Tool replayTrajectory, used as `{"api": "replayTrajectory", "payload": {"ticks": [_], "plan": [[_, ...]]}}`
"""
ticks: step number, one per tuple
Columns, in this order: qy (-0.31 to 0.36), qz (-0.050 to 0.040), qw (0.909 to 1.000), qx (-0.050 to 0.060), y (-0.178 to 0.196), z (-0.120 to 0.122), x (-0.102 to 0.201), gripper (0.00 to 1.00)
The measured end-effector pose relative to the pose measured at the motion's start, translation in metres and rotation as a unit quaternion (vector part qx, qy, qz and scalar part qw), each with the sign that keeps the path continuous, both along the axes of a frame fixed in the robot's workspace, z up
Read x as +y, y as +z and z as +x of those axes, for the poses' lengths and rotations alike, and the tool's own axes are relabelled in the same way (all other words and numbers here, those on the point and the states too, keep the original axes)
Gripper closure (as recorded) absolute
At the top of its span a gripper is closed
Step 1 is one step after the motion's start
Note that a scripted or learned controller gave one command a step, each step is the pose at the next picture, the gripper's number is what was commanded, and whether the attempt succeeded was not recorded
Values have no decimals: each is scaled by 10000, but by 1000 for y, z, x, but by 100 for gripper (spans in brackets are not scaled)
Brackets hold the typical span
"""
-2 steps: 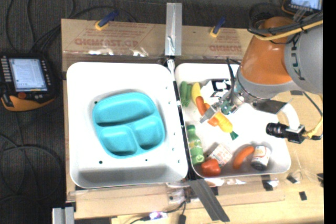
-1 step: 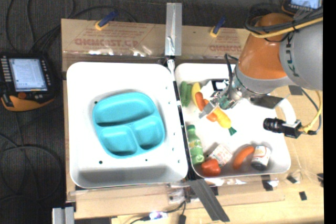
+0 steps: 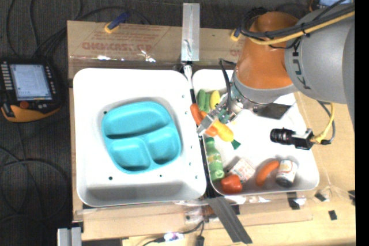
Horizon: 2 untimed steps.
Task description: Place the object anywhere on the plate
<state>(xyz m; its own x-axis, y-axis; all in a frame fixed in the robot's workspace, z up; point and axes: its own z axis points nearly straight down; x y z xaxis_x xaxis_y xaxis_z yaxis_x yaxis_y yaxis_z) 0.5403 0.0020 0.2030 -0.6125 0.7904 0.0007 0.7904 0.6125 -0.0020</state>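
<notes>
Arm (image 3: 288,60) filled the upper right of the frame, grey body with orange band, reaching down and left over the right bin (image 3: 305,173). Left bin (image 3: 86,181) sat centre-left of frame, holding the turquoise plate (image 3: 140,134), a three-compartment dish, nothing on it.

Right bin was crowded. Along its left wall: green pieces (image 3: 214,161) low, a red pepper-like item (image 3: 232,183) near the bottom edge. Lower right of it: a small carton (image 3: 243,169), an orange sausage shape (image 3: 266,171), a small can (image 3: 286,171).

Gripper (image 3: 220,115) hung just right of the wall between the bins, centre of frame. Clustered at its tip were an orange carrot-like piece (image 3: 198,114), a yellow item (image 3: 225,131) and green bits (image 3: 203,98). Whether the pincer was open, shut or gripping could not be told; clutter and the arm hid it. The object for the task was probably one of that cluster, still over the right bin, not on the plate.

Judgement on doing the step well: confirm a single item is truly held before travel. Lift straight up enough to clear the shared bin walls, then carry left toward the plate's middle. Lower close before release, so a rounded toy does not roll off the rim. Risk: dragging neighbours along.
</notes>
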Motion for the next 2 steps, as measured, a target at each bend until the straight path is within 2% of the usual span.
{"api": "replayTrajectory", "payload": {"ticks": [1,2], "plan": [[780,-10,9970,-2,-20,11,-72,100],[1311,0,9914,-7,-20,41,-1,100]]}}
